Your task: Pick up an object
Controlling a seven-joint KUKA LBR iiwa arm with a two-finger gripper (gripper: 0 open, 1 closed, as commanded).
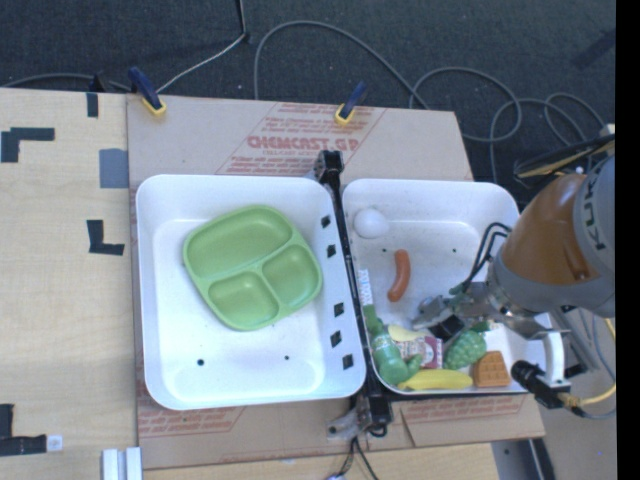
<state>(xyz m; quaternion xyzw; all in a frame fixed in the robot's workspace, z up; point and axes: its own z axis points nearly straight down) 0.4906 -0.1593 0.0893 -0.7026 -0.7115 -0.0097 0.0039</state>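
- You had the bench (60, 268) in pale wood, with black tape marks on its left part, and beyond it a dark carpeted floor (420, 28) strewn with looping cables (300, 43).
- A sheet of brown cardboard (290, 138) lay under both bins, clipped at its far edge by two yellow-and-blue clamps (148, 96).
- Your left bin (160, 348) held a green divided plate (253, 266), lying flat and tilted askew near the bin's middle.
- Your right bin (440, 203) touched the left one along a black centre strip.
- The arm (555, 243), grey with its orange band, reached in from the right and hung over the right bin's near right part.
- A white ball (371, 223) sat in the right bin's far left corner; a small orange sausage (399, 274) lay apart from it, towards the middle.
- A heap of toy food crowded the near edge: a green bottle (384, 353), a yellow banana (437, 379), a green broccoli piece (466, 349) and an orange waffle-like block (490, 369).
- The gripper (446, 313) sat low just above that heap, close to the broccoli piece. You could not tell how wide its pincer stood, nor whether it had hold of anything.
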